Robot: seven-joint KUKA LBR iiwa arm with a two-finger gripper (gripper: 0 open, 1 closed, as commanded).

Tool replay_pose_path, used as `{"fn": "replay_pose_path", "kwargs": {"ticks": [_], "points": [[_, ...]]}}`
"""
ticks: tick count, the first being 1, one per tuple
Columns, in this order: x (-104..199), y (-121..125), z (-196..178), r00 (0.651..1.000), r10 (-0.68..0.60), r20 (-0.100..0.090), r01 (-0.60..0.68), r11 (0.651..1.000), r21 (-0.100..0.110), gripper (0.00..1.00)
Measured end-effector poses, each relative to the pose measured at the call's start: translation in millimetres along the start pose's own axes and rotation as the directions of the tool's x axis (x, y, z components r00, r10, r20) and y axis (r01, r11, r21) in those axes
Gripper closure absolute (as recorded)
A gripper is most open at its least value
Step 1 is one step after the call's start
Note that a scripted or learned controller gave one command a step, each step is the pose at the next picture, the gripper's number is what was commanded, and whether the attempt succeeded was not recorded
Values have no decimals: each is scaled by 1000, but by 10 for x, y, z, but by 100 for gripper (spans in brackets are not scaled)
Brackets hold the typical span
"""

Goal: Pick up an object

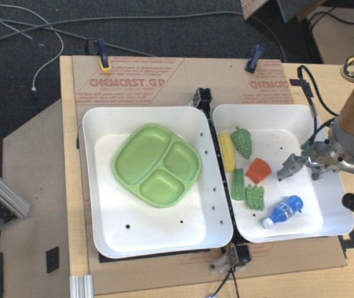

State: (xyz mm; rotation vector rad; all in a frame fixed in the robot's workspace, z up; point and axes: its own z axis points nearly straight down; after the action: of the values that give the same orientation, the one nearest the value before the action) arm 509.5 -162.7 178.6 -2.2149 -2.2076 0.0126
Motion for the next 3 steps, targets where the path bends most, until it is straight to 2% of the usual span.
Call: {"fn": "replay_pose_path", "kwargs": {"ticks": [1,2,3], "points": [[5,33,-71,1000,-3,3,3,1000,-14,0],[54,28,552,1000,-3,1,3,1000,-9,0],[59,30,957,1000,-3,1,3,1000,-11,0]]}}
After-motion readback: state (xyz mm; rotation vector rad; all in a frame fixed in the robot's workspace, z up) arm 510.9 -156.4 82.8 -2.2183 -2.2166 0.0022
